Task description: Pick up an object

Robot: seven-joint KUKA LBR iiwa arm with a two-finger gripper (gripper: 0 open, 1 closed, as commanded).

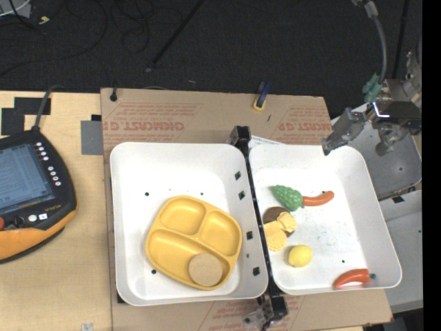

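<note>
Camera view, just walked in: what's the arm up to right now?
Nothing is picked yet. The gripper sits above the far right corner of the right bin, away from the toy food. That bin holds a green leafy piece, an orange carrot, yellow waffle pieces, a lemon and a red chili. The left bin holds a yellow divided tray with a round cookie in its near compartment.

Toys (pixel 289 219) crowd the right bin's (pixel 372 212) left half; its right half lies open.
</note>
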